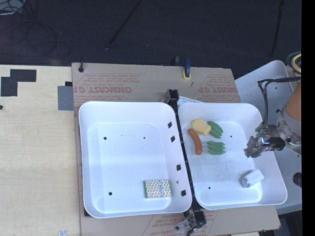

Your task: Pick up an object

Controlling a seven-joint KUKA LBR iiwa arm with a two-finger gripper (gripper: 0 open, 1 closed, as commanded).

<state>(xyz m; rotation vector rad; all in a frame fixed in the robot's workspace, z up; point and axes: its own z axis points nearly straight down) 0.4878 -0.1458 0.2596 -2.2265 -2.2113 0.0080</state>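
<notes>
The task looks not yet done: the claw hangs over the right bin's right side with nothing visibly in it, and its state I cannot tell. Candidates lie nearby: a pale boxy block, an orange sausage, and bumpy green pieces.

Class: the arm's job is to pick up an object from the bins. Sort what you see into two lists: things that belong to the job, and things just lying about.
Belongs to the job:
- tool
- orange sausage-shaped toy
- yellow lumpy toy
- two green ridged toys
- small grey block
- pale patterned square pad

Lying about:
- blue-and-yellow clamp
- brown cardboard sheet
</notes>
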